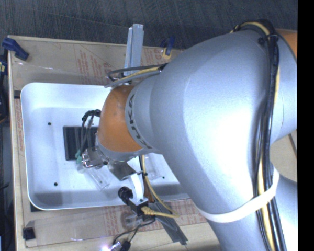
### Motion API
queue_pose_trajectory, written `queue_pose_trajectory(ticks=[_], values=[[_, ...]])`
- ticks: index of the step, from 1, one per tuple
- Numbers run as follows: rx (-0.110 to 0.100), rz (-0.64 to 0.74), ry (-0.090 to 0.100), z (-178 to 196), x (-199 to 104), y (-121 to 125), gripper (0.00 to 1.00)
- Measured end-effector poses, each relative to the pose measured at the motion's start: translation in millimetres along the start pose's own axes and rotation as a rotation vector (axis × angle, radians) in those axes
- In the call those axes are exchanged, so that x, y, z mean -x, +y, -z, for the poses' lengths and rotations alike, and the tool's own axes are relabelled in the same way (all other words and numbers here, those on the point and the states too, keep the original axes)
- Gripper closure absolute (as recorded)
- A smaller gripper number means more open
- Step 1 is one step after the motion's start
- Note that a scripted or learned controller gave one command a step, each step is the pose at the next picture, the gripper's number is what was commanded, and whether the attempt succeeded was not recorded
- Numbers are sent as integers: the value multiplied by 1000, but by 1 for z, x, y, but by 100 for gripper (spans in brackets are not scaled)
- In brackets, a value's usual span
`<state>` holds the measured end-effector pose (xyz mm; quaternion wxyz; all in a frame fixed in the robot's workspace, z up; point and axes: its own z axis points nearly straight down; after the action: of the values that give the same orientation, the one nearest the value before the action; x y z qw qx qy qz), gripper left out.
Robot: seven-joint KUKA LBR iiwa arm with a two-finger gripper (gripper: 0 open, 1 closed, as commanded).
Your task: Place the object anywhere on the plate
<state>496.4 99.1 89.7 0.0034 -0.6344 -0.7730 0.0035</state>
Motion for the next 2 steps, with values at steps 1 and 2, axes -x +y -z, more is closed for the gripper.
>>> queue_pose_trajectory(ticks=[1, 2], values=[[0, -197, 3, 1, 8, 55, 100], [-4, -734, 2, 0, -4, 30, 100]])
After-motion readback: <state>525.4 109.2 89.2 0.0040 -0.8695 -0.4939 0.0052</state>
